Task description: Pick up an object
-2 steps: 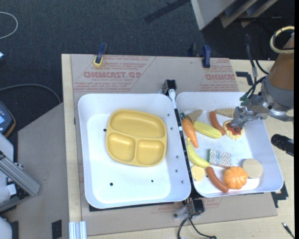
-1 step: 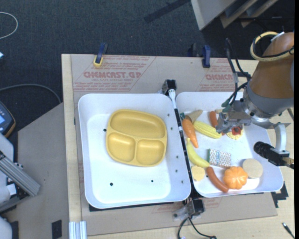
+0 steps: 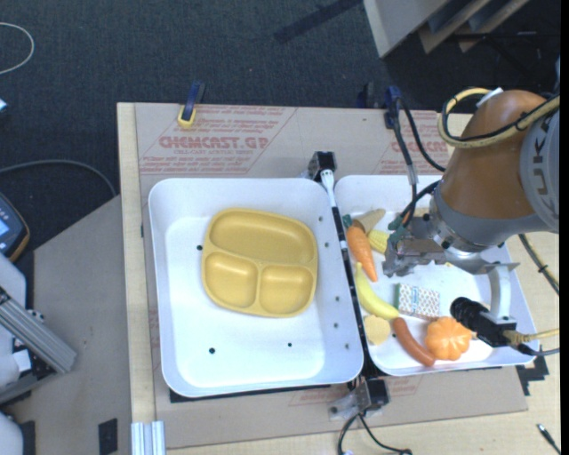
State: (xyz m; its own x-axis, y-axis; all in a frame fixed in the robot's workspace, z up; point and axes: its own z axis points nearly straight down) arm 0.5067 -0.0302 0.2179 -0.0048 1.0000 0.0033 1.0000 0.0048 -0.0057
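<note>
Hovering over the right bin [image 3: 391,188], the gripper [image 3: 404,255] is pointing down just beside the carrot [image 3: 360,251], w/ banana [image 3: 375,303] and packet [image 3: 418,300] near; can't tell if it's open or closed. Yellow tray [image 3: 260,262] is lying in left bin [image 3: 178,298].

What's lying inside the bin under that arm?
In the bin: a carrot, a banana, a sausage, an orange pumpkin and a dotted packet. The arm covers its far part, so whatever lies beneath there is hidden.

Dark grey carpet floor [image 3: 107,53], even light.
Brown printed board [image 3: 267,133] tops the bench; pale furniture [image 3: 418,22] at frame's upper right.
</note>
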